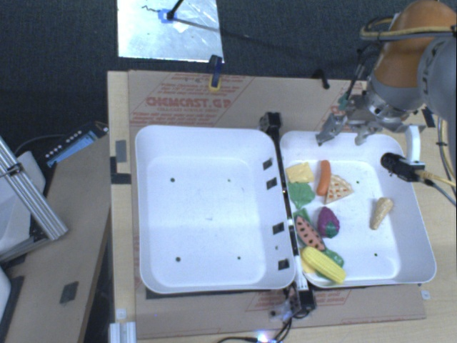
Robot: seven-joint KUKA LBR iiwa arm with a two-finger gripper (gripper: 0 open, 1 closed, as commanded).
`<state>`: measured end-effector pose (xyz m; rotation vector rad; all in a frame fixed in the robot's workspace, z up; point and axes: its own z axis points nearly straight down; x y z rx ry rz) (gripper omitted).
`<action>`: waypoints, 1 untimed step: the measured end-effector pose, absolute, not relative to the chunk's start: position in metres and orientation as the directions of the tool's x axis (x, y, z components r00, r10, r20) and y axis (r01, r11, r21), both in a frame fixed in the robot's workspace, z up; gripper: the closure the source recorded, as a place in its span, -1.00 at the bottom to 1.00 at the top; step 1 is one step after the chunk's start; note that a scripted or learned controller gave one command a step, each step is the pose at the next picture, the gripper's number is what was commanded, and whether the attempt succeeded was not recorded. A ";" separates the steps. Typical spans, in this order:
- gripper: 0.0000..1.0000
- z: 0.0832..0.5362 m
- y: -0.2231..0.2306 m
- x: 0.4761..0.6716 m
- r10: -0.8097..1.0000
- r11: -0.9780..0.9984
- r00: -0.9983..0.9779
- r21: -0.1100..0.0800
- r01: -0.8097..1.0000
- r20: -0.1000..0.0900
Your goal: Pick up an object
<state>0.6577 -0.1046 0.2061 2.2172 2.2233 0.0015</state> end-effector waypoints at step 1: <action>-1.00 0.078 -0.167 0.666 1.000 -0.002 0.002 -0.003 1.000 -0.002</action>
